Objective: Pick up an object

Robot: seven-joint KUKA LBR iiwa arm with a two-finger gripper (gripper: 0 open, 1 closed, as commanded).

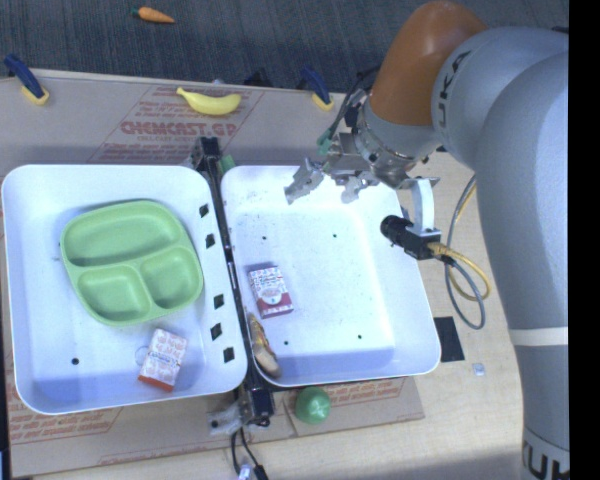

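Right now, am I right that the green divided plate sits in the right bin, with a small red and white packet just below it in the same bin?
Not quite: the camera view shows the green divided plate in the left bin, not the right one. The rest holds: the small red and white packet lies just below it in that same bin.

"CHEMCAST" on cardboard sheet [160,128]
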